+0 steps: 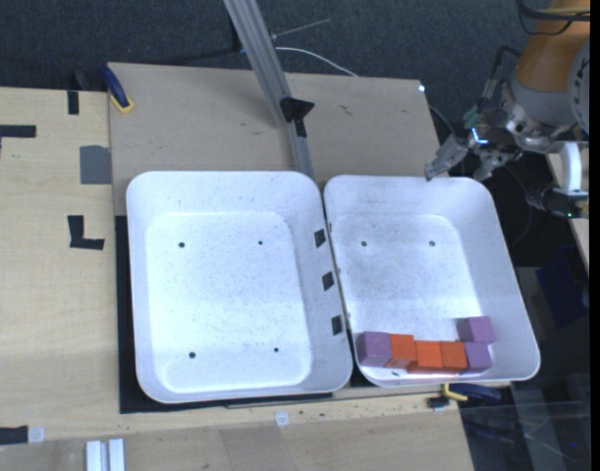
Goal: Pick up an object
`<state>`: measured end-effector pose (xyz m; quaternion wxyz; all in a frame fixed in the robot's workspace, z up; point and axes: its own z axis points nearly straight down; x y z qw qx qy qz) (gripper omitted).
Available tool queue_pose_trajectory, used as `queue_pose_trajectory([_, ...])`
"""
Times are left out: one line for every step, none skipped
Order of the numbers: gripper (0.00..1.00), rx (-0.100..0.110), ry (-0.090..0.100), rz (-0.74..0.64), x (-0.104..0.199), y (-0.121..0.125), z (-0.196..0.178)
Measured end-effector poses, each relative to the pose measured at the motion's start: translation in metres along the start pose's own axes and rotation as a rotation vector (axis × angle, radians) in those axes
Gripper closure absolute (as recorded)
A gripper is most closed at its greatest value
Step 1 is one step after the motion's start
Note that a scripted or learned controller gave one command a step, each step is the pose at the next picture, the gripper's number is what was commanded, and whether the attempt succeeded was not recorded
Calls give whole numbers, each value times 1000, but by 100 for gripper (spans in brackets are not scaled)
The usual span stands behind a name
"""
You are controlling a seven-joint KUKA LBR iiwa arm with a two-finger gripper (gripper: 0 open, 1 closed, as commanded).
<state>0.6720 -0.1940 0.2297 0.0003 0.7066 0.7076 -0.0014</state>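
Claw (464, 161) hangs spread and empty over the right bin's (506, 253) far right corner. Along that bin's near edge sits a row of blocks: purple (375, 346), orange (429, 353), then two purple ones (476, 341) in the near right corner. Left bin (142, 263) lies alongside.

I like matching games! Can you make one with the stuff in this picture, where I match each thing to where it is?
Things:
1. tool
2. purple and orange blocks
3. left bin
4. blue clamp

Places:
A. near corner of the right bin
B. above the right bin's far right corner
C. far left corner of the board
D. beside the bin with the blocks

Pairs: 1-B, 2-A, 3-D, 4-C
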Motion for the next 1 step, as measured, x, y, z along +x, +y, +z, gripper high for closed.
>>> queue_pose_trajectory([0, 8, 5, -4, 71, -20, 77])
